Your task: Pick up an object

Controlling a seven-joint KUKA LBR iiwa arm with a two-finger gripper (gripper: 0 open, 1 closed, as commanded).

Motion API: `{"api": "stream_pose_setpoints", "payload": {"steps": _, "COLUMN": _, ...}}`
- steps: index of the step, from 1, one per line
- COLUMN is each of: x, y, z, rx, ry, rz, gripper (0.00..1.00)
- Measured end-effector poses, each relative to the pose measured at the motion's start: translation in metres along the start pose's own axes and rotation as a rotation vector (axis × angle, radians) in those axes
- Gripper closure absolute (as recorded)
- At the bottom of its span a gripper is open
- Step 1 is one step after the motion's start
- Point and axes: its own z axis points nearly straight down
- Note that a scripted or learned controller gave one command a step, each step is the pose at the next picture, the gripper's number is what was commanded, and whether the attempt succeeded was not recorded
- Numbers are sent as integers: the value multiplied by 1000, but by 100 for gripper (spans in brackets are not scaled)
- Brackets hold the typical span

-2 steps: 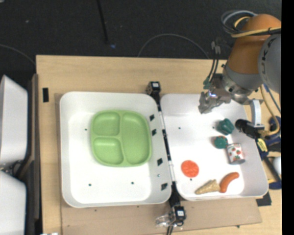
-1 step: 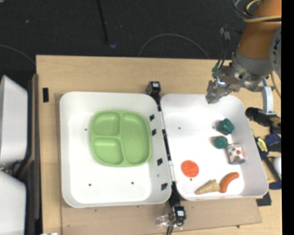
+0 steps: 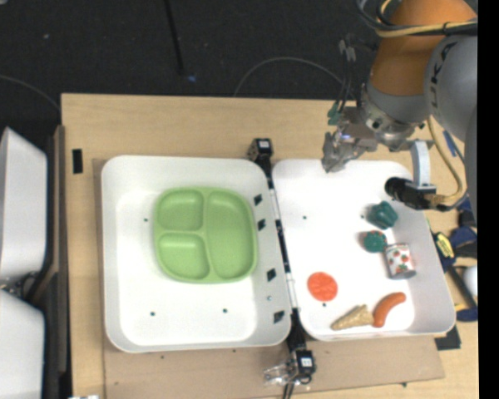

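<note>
- The robot arm (image 3: pixel 416 56) comes in from the right, up at the top of the picture.
- Its gripper (image 3: pixel 337 152) hangs over the far edge of the right bin (image 3: pixel 316 223).
- I cannot tell how the gripper's tips are set, because they are dark and small.
- Nothing can be seen in the gripper.
- The right bin has the small things in it, all well away from the gripper.
- There are two teal toys, one (image 3: pixel 382 215) just above the other (image 3: pixel 373 242).
- A little white box (image 3: pixel 400 260) sits just beside the lower teal toy.
- A round orange disc (image 3: pixel 322 286) lies near the bin's left side.
- A tan cone (image 3: pixel 350 318) and an orange sausage (image 3: pixel 388 307) lie close together at the near edge.
- The left bin (image 3: pixel 125 306) has a green tray (image 3: pixel 205 235) with three parts.
- Both bins sit side by side on the wooden tabletop (image 3: pixel 83 123).
</note>
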Motion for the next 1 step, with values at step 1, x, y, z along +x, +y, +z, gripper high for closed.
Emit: {"api": "stream_pose_setpoints", "payload": {"steps": 1, "x": 54, "y": 1, "z": 12, "rx": 2, "ry": 1, "rz": -1, "gripper": 100}}
